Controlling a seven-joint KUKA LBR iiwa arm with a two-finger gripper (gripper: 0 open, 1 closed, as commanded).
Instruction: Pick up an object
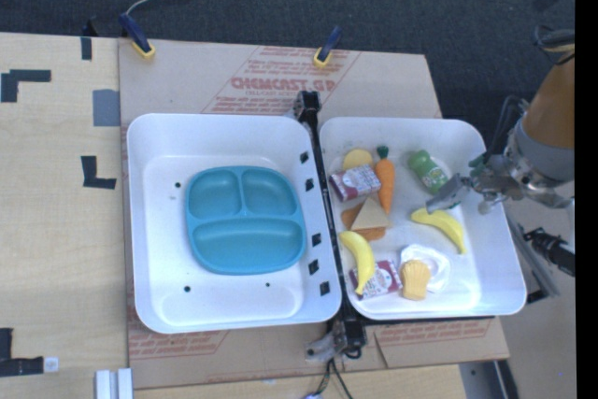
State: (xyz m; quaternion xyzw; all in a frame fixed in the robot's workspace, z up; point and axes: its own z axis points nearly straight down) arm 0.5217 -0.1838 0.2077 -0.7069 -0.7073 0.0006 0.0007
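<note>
The gripper (452, 193) hangs just above a banana (443, 225); I cannot tell how its jaws stand.

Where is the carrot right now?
The carrot lies in the right bin, near its upper left, beside the purple packet and above the sandwich wedge.

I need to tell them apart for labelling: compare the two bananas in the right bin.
The banana near the hand lies crosswise by the bin's right side; the banana by the divider runs lengthwise. The first lies alone on bare floor; the second touches a red packet. Both are yellow, curved and similar in size.
</note>
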